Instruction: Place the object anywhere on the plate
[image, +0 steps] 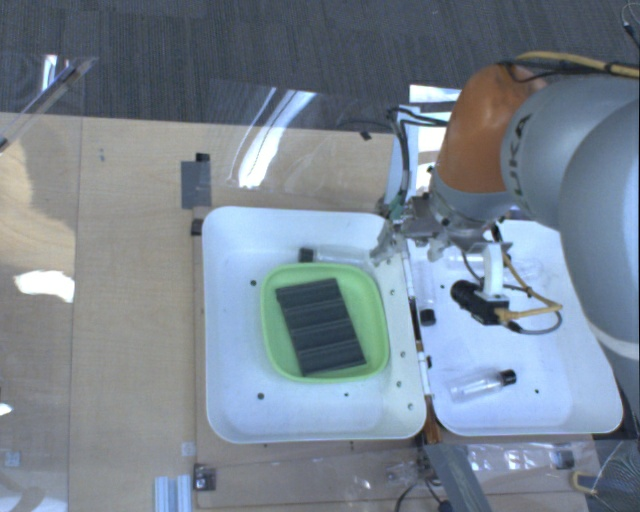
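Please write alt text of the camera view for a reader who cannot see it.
A dark ribbed block lies on a green plate in the left white bin. The robot's gripper is over the far end of the wall between the two bins. A clear tube with a black cap lies in the right bin.

One grey arm (575, 170), orange band (478, 125) just above the gripper (402, 232); wrist bent steeply down, gripper hanging beneath it.
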